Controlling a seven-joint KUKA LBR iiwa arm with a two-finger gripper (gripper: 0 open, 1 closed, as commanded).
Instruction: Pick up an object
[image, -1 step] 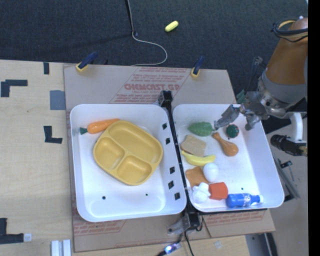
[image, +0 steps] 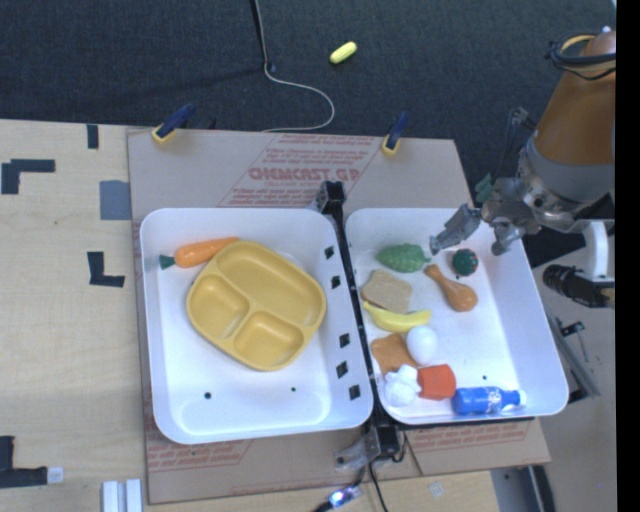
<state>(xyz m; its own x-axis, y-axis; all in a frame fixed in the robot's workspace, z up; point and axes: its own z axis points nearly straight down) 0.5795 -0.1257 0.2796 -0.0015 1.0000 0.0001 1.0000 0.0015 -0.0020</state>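
Bench front edge: a dark clip or clamp (image: 365, 455) sits at the bottom centre where the two bins meet; too blurred to make out its parts.
Right bin (image: 535, 330), lower part: blue bottle (image: 487, 400) lying on its side near the lower right corner; red block (image: 436, 381) just left of it; small white piece (image: 401, 385) touching the red block, shape hard to tell.
Right bin, middle: white egg (image: 422, 344) against an orange lump (image: 391, 352); banana (image: 398, 319) above them; tan bread slice (image: 388, 291) beside the divider.
Right bin, upper part: green leafy item (image: 402, 258); brown drumstick (image: 452, 287); small dark green ball (image: 464, 262), partly shadowed.
Left bin (image: 160, 300): yellow divided tray (image: 256, 303) tilted in the middle; carrot (image: 202, 252) at upper left, its tip tucked under the tray rim.
Gripper (image: 478, 233): hanging over the right bin's upper right part, fingers spread apart, nothing between them; one finger points left toward the leafy item, the other is near the ball.
Arm (image: 580, 120): cut off by the upper right edge.
Far floor: yellow object (image: 343, 52) on dark carpet at top centre, with a thin cable (image: 300, 85) nearby.
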